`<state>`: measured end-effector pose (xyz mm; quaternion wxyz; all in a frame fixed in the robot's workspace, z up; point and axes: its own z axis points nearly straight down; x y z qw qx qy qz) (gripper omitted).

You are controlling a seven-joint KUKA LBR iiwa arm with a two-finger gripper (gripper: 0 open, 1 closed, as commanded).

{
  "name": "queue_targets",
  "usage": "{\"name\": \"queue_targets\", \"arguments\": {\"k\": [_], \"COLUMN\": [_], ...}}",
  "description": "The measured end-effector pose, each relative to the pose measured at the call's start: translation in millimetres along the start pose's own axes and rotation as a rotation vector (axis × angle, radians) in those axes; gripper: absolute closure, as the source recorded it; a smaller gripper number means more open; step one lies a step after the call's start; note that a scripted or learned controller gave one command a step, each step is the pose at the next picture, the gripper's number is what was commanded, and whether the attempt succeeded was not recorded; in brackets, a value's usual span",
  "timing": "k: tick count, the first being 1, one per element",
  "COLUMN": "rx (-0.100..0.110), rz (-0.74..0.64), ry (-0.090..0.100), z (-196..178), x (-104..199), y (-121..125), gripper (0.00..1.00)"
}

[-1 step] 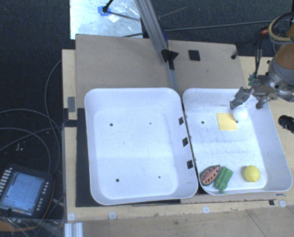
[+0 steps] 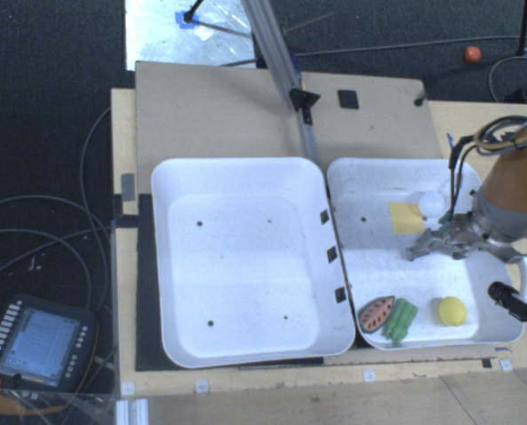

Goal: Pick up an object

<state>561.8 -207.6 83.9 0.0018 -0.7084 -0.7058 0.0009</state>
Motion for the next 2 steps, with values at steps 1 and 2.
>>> {"name": "queue_targets", "arguments": {"k": [1,2], "rx": [-0.005,-0.009], "rz": [-0.005,-0.004], "ry": [-0.001,-0.002], "z": [-3.0,-14.4], "x": [49.3,48.4], "y": [-69.0,-67.4], "gripper": [0.00,1.00]}}
